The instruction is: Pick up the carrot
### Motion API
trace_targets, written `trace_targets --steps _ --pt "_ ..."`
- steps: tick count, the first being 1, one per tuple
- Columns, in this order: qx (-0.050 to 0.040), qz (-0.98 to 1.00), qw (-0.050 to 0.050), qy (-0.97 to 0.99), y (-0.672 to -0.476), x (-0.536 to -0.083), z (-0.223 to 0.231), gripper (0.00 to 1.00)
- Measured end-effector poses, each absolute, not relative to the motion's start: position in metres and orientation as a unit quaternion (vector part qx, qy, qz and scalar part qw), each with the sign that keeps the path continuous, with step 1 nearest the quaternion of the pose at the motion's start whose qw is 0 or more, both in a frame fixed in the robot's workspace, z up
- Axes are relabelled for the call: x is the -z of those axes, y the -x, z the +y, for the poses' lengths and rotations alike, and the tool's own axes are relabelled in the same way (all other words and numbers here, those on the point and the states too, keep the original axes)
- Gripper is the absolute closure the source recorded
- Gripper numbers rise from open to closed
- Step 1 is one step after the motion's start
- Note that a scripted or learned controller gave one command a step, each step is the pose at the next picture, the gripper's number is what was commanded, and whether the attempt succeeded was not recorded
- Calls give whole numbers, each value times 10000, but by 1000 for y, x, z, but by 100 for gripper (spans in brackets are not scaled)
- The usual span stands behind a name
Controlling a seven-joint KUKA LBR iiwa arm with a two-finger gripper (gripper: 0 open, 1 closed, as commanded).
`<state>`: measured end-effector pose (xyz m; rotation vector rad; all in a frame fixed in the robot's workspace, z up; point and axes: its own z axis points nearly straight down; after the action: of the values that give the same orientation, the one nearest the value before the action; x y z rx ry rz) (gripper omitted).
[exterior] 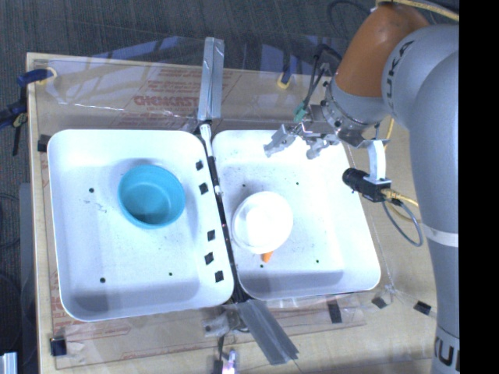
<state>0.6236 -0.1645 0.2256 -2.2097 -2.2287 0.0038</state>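
We see the pincer (300, 142) apart and empty at upper right; next, reach the carrot (267, 256) peeking beneath the white bowl (263, 220).

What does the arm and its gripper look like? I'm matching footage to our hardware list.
The arm is a thick, rounded grey body with an orange band above the wrist and grey lettering on its side. The gripper has two slim metallic fingers. Thin cables run by the wrist, beside a small black fitting.

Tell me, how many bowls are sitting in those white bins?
2. A round blue bowl sits in the left shallow white bin; a white bowl sits in the right bin, covering most of a small orange carrot at its near edge.
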Motion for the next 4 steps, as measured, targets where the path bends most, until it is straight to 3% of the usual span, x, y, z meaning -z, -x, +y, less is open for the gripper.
trace_targets --steps 1,2,3,4 --pt "-18 -6860 20 7276 -538 -191 -75 0" --pt "-6 -6309 0 7758 -477 -263 -121 0" --pt "-9 -5785 -61 8156 -477 -94 -108 0" --pt "5 -7568 2 6537 -477 -93 -130 0"
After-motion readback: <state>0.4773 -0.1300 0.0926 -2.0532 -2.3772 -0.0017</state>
